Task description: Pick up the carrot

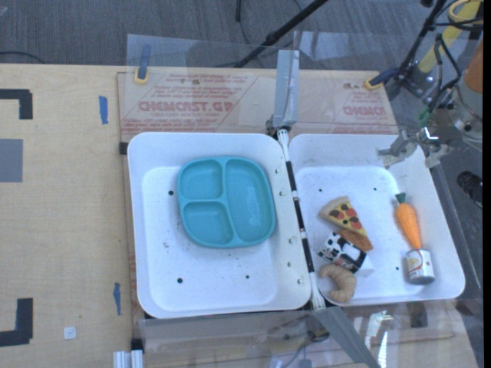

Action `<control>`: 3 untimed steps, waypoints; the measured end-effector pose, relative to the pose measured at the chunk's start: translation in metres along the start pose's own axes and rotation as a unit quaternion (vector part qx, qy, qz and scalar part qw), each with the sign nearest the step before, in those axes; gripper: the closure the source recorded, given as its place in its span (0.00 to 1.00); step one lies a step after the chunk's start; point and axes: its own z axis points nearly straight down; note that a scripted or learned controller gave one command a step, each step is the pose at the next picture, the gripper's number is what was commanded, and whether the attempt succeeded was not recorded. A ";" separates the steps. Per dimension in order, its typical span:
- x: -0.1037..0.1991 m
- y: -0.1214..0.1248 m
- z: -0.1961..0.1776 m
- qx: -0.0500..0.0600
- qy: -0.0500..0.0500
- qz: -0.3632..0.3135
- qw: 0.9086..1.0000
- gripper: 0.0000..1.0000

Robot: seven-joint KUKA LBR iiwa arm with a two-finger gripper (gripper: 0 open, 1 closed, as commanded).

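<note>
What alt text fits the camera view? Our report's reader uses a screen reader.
An orange carrot lies in the right white bin, beside a small can, a pizza slice and a croissant. The gripper hovers over that bin's far right corner. The left bin holds a teal divided plate.

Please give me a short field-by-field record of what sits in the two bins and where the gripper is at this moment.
left bin: holds a teal divided plate, lying flat
right bin: holds the toys listed below
carrot: toward the bin's right side, green top pointing to the far wall
small can: just below the carrot's tip, on its side
pizza slice: middle of the bin
black and white toy: below the pizza
croissant: near the front left corner
gripper: over the far right corner, apart from the carrot
</note>
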 end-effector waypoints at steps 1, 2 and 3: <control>-0.041 -0.040 0.102 0.000 0.000 0.017 1.000 0.00; -0.051 -0.050 0.176 -0.002 0.001 0.017 1.000 0.00; -0.055 -0.051 0.169 -0.001 0.000 0.021 1.000 1.00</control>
